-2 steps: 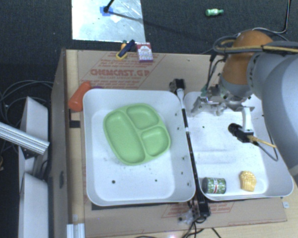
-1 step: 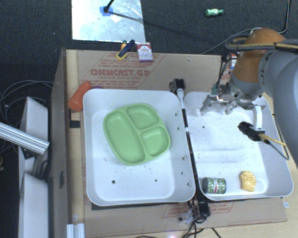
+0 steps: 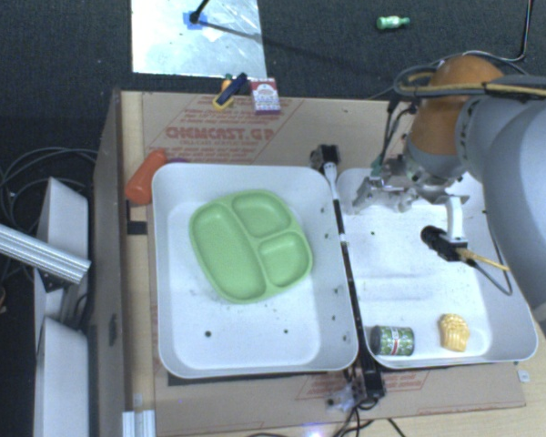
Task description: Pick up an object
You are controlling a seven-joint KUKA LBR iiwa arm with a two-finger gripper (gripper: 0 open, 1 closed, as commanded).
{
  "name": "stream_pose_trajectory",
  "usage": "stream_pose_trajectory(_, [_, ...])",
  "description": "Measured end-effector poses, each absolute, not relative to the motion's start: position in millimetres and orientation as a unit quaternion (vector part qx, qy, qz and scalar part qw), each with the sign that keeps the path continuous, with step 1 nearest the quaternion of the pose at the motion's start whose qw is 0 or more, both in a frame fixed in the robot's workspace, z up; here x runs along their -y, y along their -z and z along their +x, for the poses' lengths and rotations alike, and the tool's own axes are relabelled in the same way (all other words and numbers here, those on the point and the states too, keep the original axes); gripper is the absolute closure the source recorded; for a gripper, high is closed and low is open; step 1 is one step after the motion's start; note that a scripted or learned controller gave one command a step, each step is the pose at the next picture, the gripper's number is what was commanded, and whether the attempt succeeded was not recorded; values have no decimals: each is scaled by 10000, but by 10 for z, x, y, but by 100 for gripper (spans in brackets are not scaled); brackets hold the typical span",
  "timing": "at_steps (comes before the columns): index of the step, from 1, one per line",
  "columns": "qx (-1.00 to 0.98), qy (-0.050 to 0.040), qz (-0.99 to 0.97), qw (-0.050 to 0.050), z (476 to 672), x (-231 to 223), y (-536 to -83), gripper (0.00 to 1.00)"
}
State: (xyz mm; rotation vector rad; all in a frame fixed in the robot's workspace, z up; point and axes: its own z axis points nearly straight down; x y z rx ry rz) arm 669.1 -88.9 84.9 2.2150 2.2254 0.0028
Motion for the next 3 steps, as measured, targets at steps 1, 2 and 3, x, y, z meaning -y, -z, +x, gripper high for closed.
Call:
stream_pose_trajectory(1, [-7075, -7, 7067, 15, 6693, 1083, -856, 0])
stream_pose_trajectory(2, [-7084, -9, 7058, 12, 6692, 996, -905, 0])
stream_pose_trajectory(3, [-7088, -7, 7054, 8, 6691, 848, -849, 0])
